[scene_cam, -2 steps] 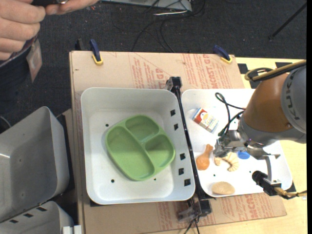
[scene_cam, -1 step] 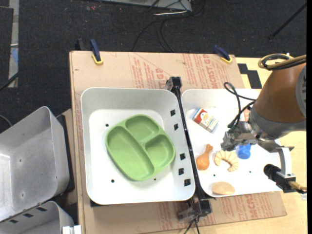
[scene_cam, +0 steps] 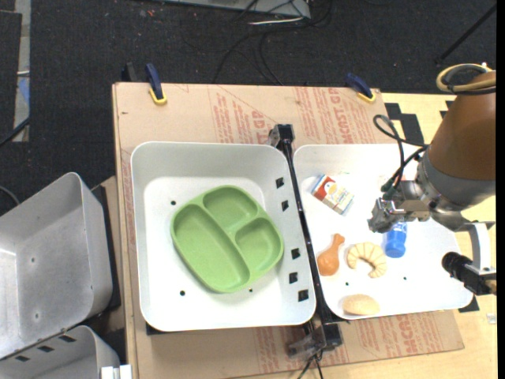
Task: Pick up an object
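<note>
Approach stage of the pick, judging by the pose: hand [scene_cam: 386, 218] low over the right bin [scene_cam: 430, 279], hanging just above and beside a blue object [scene_cam: 394, 243], with the grey arm [scene_cam: 465, 144] reaching in from the right. Cannot tell whether the hand is spread or pressed together; too small and too dark against the wrist. Nothing visibly gripped, so no pick to claim yet.

Likely target: the blue object, lying on the bin floor right under the hand and touching or nearly touching the toy croissant [scene_cam: 368, 259] on its left. Elsewhere in the same bin: an orange toy drumstick [scene_cam: 330, 255] just beside the croissant, a small white carton [scene_cam: 332, 193] further back, and a pale bread roll [scene_cam: 360, 305] near the front rim. In the left bin [scene_cam: 158, 180], a green divided plate [scene_cam: 227, 238], well apart from the action. Both bins sitting side by side on the cardboard-topped table [scene_cam: 237, 109].

Next move, as a judgement: centre over the blue object, drop straight down to straddle it, then close and lift. Calls for care on the croissant side, where there is little room; a stray nudge could shove the blue object away or catch the croissant instead.
</note>
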You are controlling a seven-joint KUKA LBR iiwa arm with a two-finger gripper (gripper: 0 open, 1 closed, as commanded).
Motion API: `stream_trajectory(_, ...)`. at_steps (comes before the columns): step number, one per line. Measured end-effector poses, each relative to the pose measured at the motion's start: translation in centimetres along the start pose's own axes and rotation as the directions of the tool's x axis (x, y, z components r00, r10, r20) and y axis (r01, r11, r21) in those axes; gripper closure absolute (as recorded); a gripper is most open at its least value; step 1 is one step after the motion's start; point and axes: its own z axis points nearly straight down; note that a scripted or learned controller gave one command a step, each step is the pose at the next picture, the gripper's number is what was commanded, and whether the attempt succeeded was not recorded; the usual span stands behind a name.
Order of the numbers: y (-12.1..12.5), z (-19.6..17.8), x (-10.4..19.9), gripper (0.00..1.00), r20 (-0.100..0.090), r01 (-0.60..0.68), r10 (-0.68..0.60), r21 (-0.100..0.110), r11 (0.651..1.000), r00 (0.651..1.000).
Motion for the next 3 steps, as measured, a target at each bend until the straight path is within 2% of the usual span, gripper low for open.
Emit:
stream_trajectory(2,0.3,2.2,10.2,1.00,-0.003,0.004,-0.004,0.008,1.000,1.000)
stream_trajectory(3,0.7,1.0,15.9,1.00,-0.003,0.006,-0.006,0.005,1.000,1.000)
